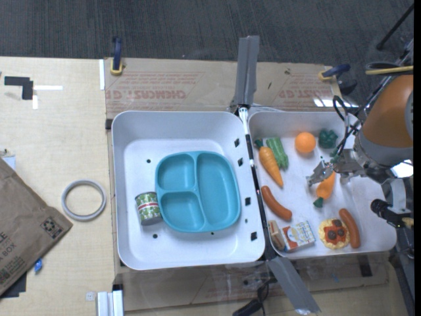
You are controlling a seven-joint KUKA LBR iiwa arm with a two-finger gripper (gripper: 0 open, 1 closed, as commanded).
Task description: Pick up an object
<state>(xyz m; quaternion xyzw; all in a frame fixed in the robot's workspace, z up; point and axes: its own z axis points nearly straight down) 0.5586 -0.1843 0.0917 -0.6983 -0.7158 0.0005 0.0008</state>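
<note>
Right white bin (pixel 368 120) on tabletop (pixel 52 143), beside left bin with teal divided plate (pixel 197 191). Grey hand (pixel 323 174) closed on small orange carrot (pixel 325 187), green-tipped, tilted, mid-bin near orange ball (pixel 304 142).

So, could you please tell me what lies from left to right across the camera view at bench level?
Tape ring → small can → teal divided plate → carrot → orange ball → gripper.

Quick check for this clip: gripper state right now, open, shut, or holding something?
Gripper: down in the right bin over a small orange carrot; whether it is open, closed or gripping cannot be told from this view.
</note>
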